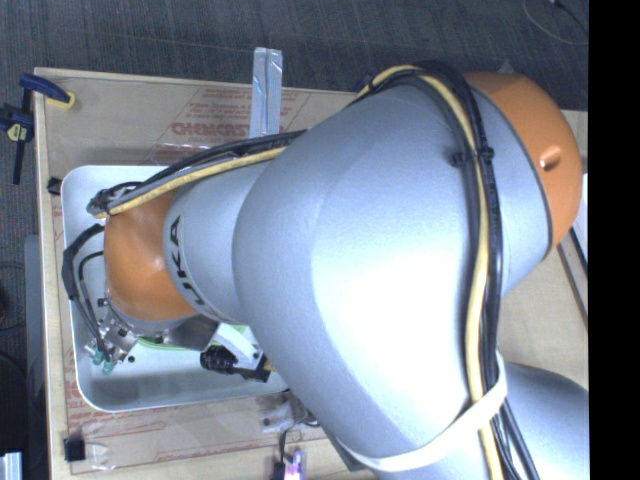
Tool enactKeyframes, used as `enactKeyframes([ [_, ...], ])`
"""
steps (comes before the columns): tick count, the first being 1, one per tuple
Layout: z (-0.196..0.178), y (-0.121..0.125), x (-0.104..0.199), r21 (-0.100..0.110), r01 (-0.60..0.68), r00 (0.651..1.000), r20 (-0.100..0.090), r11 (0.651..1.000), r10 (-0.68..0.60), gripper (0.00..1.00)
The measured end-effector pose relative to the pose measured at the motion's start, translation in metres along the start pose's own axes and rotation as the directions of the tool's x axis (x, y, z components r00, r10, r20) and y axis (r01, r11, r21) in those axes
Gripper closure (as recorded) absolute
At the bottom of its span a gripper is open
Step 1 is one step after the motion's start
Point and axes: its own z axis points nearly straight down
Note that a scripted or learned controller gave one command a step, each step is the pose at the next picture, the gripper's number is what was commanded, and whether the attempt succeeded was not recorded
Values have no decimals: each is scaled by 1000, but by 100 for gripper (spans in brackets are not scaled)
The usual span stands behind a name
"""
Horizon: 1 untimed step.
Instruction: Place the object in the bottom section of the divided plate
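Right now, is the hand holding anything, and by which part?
Cannot be told: the arm covers most of the left bin, and the hand there is too small to read.

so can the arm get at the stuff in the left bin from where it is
Probably yes. The arm already stretches across into the left bin, with its wrist end low near the bin's front corner. What lies under it is hidden by the arm's own bulk.

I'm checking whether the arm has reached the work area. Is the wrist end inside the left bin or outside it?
Inside: the gripper sits low over the left bin's floor, within its white rim.
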Motion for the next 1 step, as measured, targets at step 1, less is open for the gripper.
enactKeyframes([
  [1,-126,-53,-44,-8,-90,996,2,996,90,100],
])
